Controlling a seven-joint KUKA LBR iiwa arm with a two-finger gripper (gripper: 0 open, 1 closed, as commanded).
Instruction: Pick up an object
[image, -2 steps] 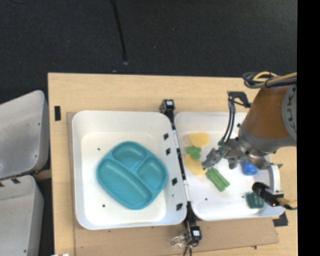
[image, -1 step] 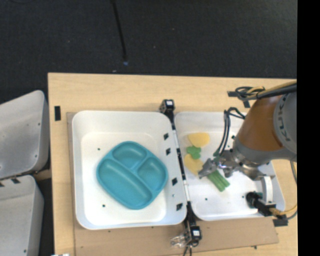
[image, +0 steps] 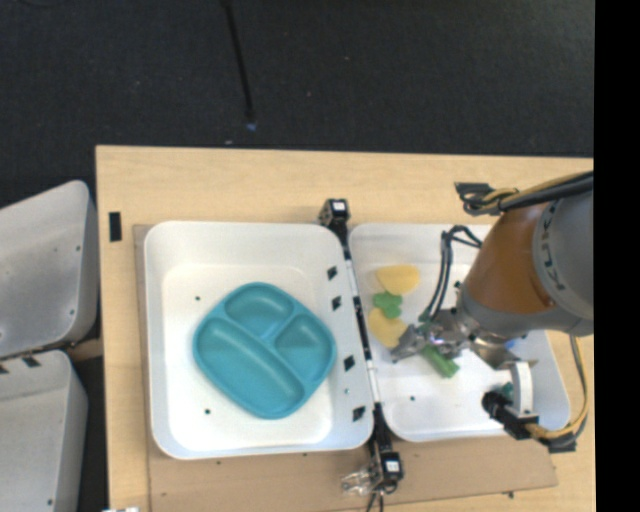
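Observation:
The right bin (image: 455, 425) holds a few small items. A pale yellow piece (image: 398, 278) lies near its back left, a small green piece (image: 387, 301) just below it, and another yellow piece (image: 385, 326) below that. A longer green piece (image: 440, 360) lies toward the bin's middle. My gripper (image: 412, 345) reaches in from the right, low over the bin, its tip between the lower yellow piece and the long green piece. The arm's orange band (image: 505, 270) sits above it and hides part of the bin.
The left bin (image: 170, 420) holds a teal divided plate (image: 264, 348). A black-clipped divider (image: 355, 330) runs between the bins. Cables loop over the right bin's back edge (image: 445, 265). Grey chair seats (image: 40, 270) stand left of the bench.

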